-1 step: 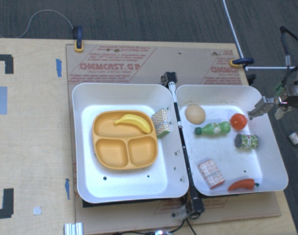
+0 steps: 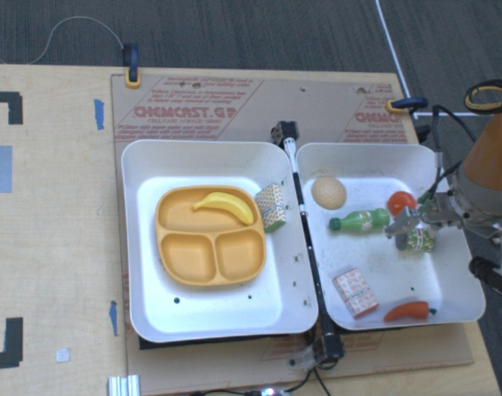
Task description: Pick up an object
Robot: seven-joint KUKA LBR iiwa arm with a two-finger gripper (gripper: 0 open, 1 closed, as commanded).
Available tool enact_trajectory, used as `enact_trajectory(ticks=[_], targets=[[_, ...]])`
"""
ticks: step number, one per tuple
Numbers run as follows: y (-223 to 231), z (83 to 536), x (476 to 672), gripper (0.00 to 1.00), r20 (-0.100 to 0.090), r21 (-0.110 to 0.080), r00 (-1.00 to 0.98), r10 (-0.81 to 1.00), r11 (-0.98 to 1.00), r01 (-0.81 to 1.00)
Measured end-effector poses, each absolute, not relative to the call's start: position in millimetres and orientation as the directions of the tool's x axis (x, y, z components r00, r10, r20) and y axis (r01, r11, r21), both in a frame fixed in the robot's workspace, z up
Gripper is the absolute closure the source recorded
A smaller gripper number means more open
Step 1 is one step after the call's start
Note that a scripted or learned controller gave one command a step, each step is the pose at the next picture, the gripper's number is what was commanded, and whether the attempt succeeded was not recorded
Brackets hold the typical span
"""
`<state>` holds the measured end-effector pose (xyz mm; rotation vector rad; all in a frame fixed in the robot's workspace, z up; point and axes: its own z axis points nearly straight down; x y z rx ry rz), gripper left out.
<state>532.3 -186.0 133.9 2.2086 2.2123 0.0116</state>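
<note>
My gripper (image 2: 410, 223) hangs low over the right side of the right bin (image 2: 457, 304). Directly under it is a small greenish can-like object (image 2: 419, 240), partly covered by the gripper. Whether anything is held cannot be judged from this view. A red tomato (image 2: 401, 200) lies just behind the gripper. To its left, a green bottle (image 2: 359, 220) lies on its side. A beige ball (image 2: 328, 192) rests at the back left of this bin. A pink patterned box (image 2: 354, 292) and a red pepper (image 2: 407, 310) lie near the front.
The left bin (image 2: 143, 246) holds an orange divided plate (image 2: 185, 258) with a banana (image 2: 226, 205) in its back section. A small patterned box (image 2: 271, 206) leans by that bin's right wall. Cables run along the right side by the arm.
</note>
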Motion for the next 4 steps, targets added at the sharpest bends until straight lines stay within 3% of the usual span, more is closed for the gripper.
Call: enact_trajectory(ticks=[1,2,3,4], targets=[[-180.2,122.8,528.7,0.0,-0.002,0.003,0.001,1.0,-0.001,1.0],[-132.0,89.5,500.2,0.0,-0.009,0.014,0.002,1.0,-0.002,1.0],[-135.4,101.2,502.4,1.0,-0.017,0.023,0.006,1.0,-0.005,1.0],[-132.9,103.0,554.5,1.0,0.0,0.001,-0.001,1.0,0.001,1.0]])
